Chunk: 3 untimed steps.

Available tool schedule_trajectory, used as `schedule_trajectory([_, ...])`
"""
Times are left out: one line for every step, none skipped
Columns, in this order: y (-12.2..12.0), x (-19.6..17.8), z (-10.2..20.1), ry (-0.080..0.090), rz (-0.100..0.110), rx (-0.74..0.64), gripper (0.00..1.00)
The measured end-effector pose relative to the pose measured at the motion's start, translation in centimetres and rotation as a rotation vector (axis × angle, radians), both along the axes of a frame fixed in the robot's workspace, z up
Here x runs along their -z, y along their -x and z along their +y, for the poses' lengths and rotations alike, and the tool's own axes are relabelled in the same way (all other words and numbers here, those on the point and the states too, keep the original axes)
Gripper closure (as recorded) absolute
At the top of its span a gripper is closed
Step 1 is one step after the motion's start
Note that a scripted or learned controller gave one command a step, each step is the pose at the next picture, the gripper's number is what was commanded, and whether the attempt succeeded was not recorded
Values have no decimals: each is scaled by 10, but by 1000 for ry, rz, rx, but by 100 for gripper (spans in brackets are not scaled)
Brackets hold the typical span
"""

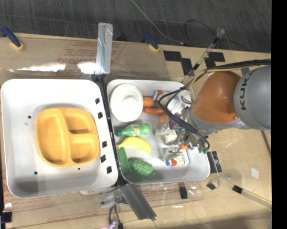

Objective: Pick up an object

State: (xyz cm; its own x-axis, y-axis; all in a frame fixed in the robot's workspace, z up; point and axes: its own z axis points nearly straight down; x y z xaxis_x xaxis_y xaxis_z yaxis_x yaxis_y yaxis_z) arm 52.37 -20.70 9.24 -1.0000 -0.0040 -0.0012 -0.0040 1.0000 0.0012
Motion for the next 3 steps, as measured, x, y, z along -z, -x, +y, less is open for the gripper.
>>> schedule_trajectory([-7,-1,-1,2,-4,-65,0])
schedule_trajectory([6,0,-1,1,-1,-103,0])
schedule_trajectory([-26,-1,-3,1,-3,-186,0])
